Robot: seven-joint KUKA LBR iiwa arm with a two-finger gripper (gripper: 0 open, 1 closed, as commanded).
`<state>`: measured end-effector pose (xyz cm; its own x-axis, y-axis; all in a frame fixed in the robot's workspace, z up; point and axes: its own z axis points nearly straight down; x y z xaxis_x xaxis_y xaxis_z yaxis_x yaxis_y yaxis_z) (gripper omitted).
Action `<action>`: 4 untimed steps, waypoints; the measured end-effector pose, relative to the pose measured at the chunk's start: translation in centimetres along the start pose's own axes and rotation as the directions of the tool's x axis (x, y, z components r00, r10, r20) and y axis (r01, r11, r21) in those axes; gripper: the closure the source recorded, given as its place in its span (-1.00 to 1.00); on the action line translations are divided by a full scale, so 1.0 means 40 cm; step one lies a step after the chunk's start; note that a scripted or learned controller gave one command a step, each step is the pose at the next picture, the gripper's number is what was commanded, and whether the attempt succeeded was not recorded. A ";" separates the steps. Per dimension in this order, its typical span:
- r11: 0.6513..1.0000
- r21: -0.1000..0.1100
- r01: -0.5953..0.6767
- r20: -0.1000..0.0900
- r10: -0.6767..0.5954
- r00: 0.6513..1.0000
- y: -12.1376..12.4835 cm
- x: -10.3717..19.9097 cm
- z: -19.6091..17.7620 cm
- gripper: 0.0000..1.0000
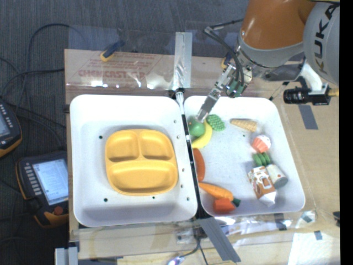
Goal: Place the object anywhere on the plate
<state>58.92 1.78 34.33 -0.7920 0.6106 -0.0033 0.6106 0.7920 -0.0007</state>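
The yellow plate (142, 162) looks like smooth, shiny plastic. The white bins (83, 203) look smooth. The table (325, 164) looks like wood.

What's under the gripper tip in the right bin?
The gripper points down at a round green toy lying on a yellow banana-shaped toy, near the right white bin's left wall. The tip covers part of the green toy, so contact is unclear.

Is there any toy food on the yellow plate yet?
No. The yellow plate in the left bin has nothing on it, and the toy foods, like the carrot, lie in the right bin.
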 end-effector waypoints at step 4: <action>1.000 0.000 0.020 -0.004 -0.020 1.000 0.180 0.333 0.203 -1.00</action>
